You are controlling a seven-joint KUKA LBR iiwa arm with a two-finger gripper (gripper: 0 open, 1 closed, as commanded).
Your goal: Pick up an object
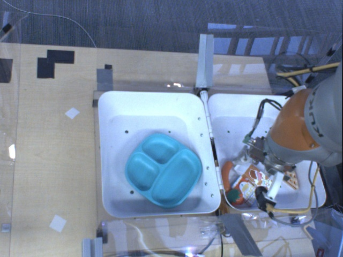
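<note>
Pincer (256, 171) hovers over printed snack packet (247, 183), lettering unreadable.

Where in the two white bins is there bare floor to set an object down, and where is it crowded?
Free: the left bin floor behind and left of the blue divided plate; the right bin far end. Crowded: the right bin's near end, with the packet under the end effector.

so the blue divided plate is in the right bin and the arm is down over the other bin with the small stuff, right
Not quite. The camera view shows the blue divided plate lying in the left bin, not the right one. The rest holds: the arm is down over the other bin, the right bin, where the small items lie.
</note>
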